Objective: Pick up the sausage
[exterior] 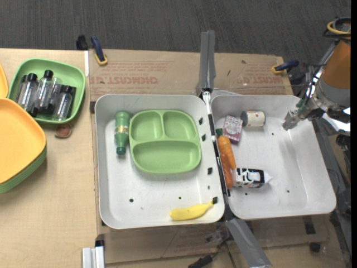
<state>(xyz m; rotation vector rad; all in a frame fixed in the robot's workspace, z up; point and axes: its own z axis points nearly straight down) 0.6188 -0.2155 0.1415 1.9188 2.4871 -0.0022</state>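
So our gripper (pixel 291 119) sits up over the right rim of the right bin (pixel 301 200), near its top right corner, and it's too small and blurry in the shot for us to say how it's set. We see nothing gripped there. The grey arm (pixel 329 88) with its orange band comes in from the right edge.

The sausage (pixel 226 155) we're after is the orange one lying lengthwise along the left wall of that right bin, well apart from the gripper. Just above it there's a small pink packet (pixel 233 128), and next to that a little cream-coloured can (pixel 254 119) on its side. Just below and to the right of the sausage's lower end lies a black and white carton (pixel 251 178), close enough that we can't tell if they touch.

Over in the left bin (pixel 111 205) we've got a green divided plate (pixel 165 140), a green bottle (pixel 121 132) just beside its left edge, and a banana (pixel 191 211) down near the front wall.

Further left on the bench (pixel 50 216) there's a green tray (pixel 72 77) holding small bottles (pixel 44 95), plus a stack of orange plates (pixel 19 144).
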